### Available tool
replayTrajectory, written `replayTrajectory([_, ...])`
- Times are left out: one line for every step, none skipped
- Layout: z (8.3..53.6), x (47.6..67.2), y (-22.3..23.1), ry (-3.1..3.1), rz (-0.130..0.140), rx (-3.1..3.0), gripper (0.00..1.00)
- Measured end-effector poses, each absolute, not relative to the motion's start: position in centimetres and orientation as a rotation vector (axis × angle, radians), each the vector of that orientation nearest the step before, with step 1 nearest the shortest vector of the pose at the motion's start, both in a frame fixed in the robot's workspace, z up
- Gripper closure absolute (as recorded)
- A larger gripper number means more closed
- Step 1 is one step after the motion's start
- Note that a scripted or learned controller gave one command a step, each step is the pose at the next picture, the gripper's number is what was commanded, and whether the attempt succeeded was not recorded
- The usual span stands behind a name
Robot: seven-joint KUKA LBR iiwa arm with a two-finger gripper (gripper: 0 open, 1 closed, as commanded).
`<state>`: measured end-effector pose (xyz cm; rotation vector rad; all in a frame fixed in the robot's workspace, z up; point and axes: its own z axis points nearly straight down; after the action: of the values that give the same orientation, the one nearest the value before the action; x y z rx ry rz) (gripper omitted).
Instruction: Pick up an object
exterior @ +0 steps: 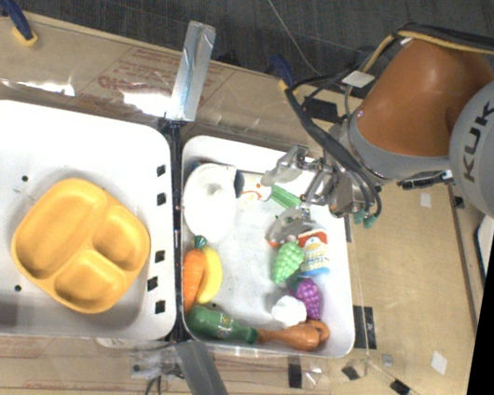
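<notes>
I see my pincer (292, 221) low in the right bin (276, 164), just above the green grapes (287, 261); whether it's released or clenched I cannot tell. Nothing looks lifted, so the grasp and raise remain

Slanted overhead view, 2 bins (15, 118)

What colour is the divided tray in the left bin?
Yellow; the divided tray shows best in the camera view, lying in the left bin.
</notes>
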<state>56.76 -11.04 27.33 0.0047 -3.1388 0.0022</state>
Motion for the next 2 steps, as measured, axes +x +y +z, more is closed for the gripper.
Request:
replayTrajectory([9.4, 54.4, -16.1, -3.127, -0.002, -0.199, 0.00])
replayTrajectory([8.9, 52.3, -19.5, -3.131, -0.003, -0.250, 0.00])
